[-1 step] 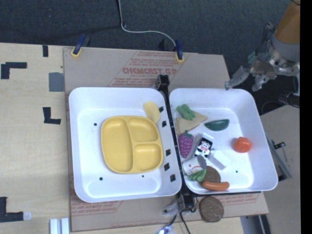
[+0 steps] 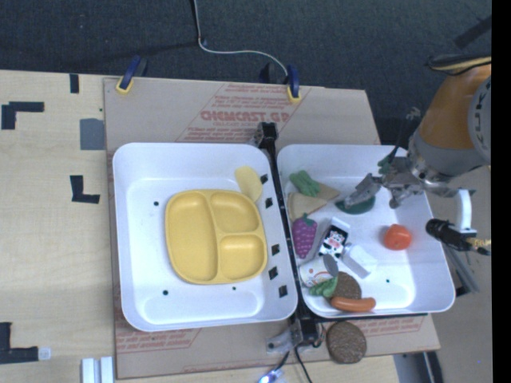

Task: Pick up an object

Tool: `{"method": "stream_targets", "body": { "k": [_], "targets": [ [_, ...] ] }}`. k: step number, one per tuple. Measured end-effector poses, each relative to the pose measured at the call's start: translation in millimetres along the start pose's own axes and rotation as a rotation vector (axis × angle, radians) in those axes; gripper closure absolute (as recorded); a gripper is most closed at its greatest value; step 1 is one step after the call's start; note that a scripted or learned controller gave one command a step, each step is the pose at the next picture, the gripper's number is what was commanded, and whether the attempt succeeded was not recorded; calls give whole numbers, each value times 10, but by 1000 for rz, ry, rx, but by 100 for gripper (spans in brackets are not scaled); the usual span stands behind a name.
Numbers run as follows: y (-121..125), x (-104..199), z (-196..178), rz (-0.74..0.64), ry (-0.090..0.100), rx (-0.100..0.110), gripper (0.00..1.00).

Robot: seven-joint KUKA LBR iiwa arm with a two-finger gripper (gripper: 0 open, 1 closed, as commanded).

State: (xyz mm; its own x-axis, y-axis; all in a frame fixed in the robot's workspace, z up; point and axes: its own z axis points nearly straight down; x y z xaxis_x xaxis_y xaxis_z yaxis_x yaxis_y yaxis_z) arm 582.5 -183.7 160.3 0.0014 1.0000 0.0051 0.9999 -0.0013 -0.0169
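Observation:
My gripper (image 2: 380,194) hangs over the back of the right bin (image 2: 431,290), its two grey fingers spread apart with nothing between them. The left finger (image 2: 362,191) sits just above a dark green round lid (image 2: 356,206). A red tomato (image 2: 397,236) lies a little in front of the right finger. Further left in the same bin lie a green leafy piece (image 2: 303,183), a beige wedge (image 2: 310,206), purple grapes (image 2: 304,236) and a small black-and-white toy (image 2: 335,240). At the front lie a brown patty (image 2: 346,286) and a hot dog (image 2: 352,303).
The left bin (image 2: 136,214) holds a yellow divided plate (image 2: 215,235) and a pale yellow piece (image 2: 249,182) by the divider. A brown disc (image 2: 346,341) lies on the cardboard in front of the right bin. The arm's orange band (image 2: 451,114) rises at the right.

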Motion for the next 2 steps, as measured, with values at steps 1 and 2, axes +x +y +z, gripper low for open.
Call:
{"method": "stream_targets", "body": {
  "k": [1, 2],
  "targets": [
    [905, 334, 762, -8, -3, -17, 0],
    [388, 691, 713, -1, -8, -27, 0]
  ]
}}
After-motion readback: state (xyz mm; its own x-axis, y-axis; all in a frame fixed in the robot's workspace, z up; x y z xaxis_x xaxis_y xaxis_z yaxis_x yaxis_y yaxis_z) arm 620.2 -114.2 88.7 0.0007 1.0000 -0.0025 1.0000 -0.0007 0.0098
